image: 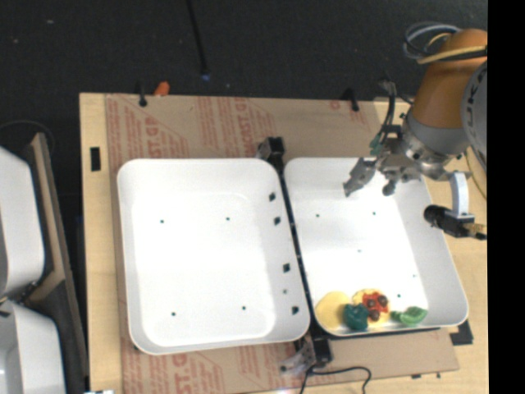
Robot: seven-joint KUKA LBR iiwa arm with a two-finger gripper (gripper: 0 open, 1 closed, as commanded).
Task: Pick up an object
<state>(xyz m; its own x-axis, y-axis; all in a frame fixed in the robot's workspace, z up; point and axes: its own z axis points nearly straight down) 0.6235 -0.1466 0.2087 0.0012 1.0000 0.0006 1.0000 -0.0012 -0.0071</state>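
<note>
A cluster of small objects lies at the near edge of the right bin: a pale yellow round piece, a teal object, a red object and a green one. My gripper hangs over the far part of the right bin, well away from the cluster. Its two fingers are spread apart and nothing sits between them.
The left bin sits beside the right one, with a black divider with clips between them. Both rest on a cardboard-covered bench. A black clamp stands at the far end of the divider. White equipment sits at the left edge.
</note>
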